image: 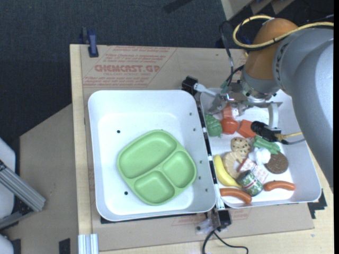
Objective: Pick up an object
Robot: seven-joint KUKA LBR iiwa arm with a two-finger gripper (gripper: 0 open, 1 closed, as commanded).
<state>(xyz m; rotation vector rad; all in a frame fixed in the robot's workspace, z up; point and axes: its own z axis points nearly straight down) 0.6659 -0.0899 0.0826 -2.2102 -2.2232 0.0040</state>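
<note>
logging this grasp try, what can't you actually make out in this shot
- Gripper: the wrist covers its fingers from above, so open or shut, and any hold on the orange toy, is unclear.
- Right bin: the arm hides its far corner.
- Toy pile: the can label is too small to read.
- Cardboard print: partly legible, faint.
</note>
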